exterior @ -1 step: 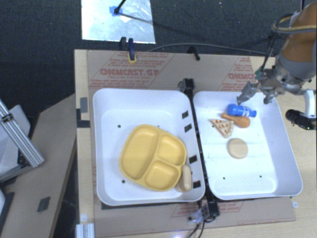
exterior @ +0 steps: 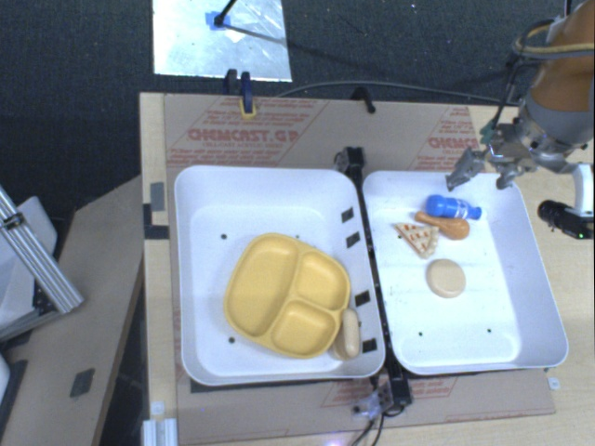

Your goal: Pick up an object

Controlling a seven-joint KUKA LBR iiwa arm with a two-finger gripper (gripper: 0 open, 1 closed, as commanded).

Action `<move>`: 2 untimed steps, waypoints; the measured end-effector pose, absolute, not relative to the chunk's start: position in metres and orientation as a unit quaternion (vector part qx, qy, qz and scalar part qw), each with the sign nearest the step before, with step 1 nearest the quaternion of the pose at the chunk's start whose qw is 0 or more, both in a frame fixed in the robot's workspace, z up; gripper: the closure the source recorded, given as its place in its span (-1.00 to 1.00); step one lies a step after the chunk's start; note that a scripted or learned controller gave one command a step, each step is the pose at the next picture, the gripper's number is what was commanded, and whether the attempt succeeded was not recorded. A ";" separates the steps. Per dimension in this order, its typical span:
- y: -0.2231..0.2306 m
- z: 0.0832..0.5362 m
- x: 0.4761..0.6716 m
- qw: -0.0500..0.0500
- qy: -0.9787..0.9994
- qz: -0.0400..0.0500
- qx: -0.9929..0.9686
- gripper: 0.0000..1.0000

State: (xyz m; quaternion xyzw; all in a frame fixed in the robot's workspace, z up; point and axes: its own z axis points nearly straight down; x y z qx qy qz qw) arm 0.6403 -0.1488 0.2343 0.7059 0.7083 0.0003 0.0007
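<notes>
Four small items lie clustered in the right bin (exterior: 521, 277), the blue bottle (exterior: 453, 208) nearest the gripper (exterior: 483, 167). Note its fingers spread, empty, poised above the bin's far edge, so you may descend directly.

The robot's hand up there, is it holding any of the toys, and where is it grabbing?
No, nothing is held. The gripper hangs open above the right bin, with only air between its fingers. The blue bottle lies just below, untouched.
</notes>
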 end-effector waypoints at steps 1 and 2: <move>-0.149 0.193 0.640 0.000 0.708 0.000 0.706 -1.00; -0.138 0.138 0.643 -0.001 0.709 0.000 0.705 -1.00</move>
